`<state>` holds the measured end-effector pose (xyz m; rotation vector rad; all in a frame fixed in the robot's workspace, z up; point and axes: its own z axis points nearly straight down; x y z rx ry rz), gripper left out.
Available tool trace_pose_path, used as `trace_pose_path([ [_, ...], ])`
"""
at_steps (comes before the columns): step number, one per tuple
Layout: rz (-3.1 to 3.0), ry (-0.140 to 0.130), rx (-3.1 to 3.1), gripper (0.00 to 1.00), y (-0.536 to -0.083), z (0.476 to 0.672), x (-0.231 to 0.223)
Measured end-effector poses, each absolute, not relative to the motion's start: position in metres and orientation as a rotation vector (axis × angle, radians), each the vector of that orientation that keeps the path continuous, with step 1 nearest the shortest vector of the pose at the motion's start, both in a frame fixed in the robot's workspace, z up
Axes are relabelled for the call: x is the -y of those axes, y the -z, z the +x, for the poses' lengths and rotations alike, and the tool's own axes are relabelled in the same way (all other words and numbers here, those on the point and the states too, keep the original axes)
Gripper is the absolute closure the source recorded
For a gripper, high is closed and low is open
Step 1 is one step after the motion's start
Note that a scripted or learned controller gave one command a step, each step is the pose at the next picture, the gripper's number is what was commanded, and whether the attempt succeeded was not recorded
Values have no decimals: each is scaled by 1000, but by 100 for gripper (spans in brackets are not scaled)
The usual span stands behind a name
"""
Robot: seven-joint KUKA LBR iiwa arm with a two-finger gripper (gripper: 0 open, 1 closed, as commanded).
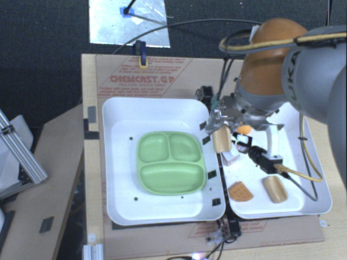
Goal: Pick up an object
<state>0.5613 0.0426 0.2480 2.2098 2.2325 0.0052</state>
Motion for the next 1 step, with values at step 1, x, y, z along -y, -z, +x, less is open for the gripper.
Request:
trace_pose_path([
  [1, 2211, -3, -2233, 100, -231, 577, -97],
])
